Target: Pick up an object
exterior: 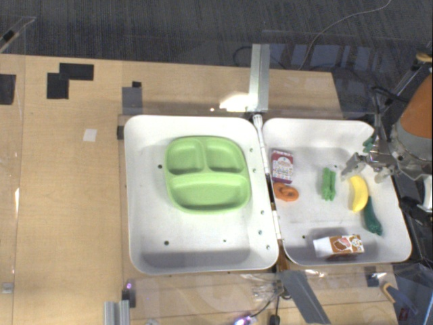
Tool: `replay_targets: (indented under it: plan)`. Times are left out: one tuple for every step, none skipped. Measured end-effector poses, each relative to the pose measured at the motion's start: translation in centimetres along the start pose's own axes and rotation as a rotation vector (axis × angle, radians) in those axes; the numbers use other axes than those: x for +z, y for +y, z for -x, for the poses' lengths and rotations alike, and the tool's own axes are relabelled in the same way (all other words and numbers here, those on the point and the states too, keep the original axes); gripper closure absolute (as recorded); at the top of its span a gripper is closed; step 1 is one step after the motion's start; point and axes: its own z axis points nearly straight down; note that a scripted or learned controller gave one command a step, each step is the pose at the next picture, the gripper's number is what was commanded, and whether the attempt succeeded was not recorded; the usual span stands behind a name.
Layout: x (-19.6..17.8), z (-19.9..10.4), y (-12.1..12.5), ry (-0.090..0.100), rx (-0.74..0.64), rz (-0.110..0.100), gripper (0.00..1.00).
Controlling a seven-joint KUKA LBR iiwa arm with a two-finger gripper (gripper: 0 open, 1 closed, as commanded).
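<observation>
My gripper [366,168] reaches in from the right and hangs over the right bin [304,131], just above the top end of a yellow banana [358,195]. Its fingers are spread and open, with nothing between them. A dark green vegetable [373,220] lies just below the banana. A light green bean pod [328,183] lies to the banana's left. Further left are a red and white packet [282,166] and a small orange piece [288,193]. A brown and white carton [339,246] lies on its side near the bin's front wall.
The left bin [145,249] holds a green divided plate [206,172]. A metal divider post [260,73] stands behind the seam between the bins. Cables run behind the right bin, and the arm's body [414,131] overhangs its right edge.
</observation>
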Motion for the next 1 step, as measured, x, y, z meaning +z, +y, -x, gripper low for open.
replay_targets:
  plan:
    - [4.93,-1.91,1.89,-0.003,-0.020,0.025,0.00]
